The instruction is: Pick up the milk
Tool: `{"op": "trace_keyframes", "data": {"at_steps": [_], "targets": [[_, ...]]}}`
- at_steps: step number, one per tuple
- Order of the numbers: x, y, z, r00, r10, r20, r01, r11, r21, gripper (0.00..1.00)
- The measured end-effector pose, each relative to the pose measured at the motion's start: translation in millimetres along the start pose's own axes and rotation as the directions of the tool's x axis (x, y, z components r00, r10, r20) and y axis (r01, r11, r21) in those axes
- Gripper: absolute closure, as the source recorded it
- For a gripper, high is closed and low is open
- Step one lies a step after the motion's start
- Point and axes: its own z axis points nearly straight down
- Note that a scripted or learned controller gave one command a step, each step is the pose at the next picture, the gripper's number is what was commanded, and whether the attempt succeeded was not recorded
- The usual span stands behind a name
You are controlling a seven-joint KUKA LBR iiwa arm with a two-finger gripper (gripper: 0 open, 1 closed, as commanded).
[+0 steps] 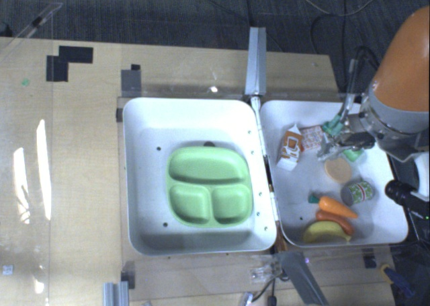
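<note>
The milk carton (291,148) is lying on its side in the upper left part of the right bin (386,234), close to the divider between the two bins. Its brown and white face is turned up and one end is pointing toward the far rim. Just beside it to the right a small white packet (313,137) is resting, near enough that the two may be touching; we cannot tell for sure.

The gripper (339,138) is hanging to the right of the packet, low over the bin, with the carton well clear of it. Whether it is spread or closed, we cannot tell; the metal parts are blurring together there. Nothing is showing between them, so we are judging that the carton is not yet grasped.

Further out, a tan round thing (338,169) is lying below the gripper, a small can (358,192) is sitting near the right wall, and a carrot (336,207) and a banana (324,231) are lying along the near edge. In the left bin (141,130) a green divided tray (208,185) is sitting in the middle. Both bins are resting on the desk (67,183).

To do this step well, we are thinking the gripper should be moving left past the packet and lining up across the carton's narrow width, not its length. Coming straight down over the carton's middle should be keeping the packet out of the grasp. The divider wall is close on the left, so the approach is wanting care on that side. A lying carton can skid under a glancing touch, so a centred, square descent is looking safest.
</note>
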Motion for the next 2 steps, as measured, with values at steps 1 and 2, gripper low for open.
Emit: {"op": "trace_keyframes", "data": {"at_steps": [1, 2], "targets": [[66, 26, 110, 1.000, 0.022, -0.001, -0.022, 1.000, 0.005, 1.00], [60, 9, 44, 0.930, 0.369, 0.000, -0.369, 0.929, 0.003, 1.00]]}}
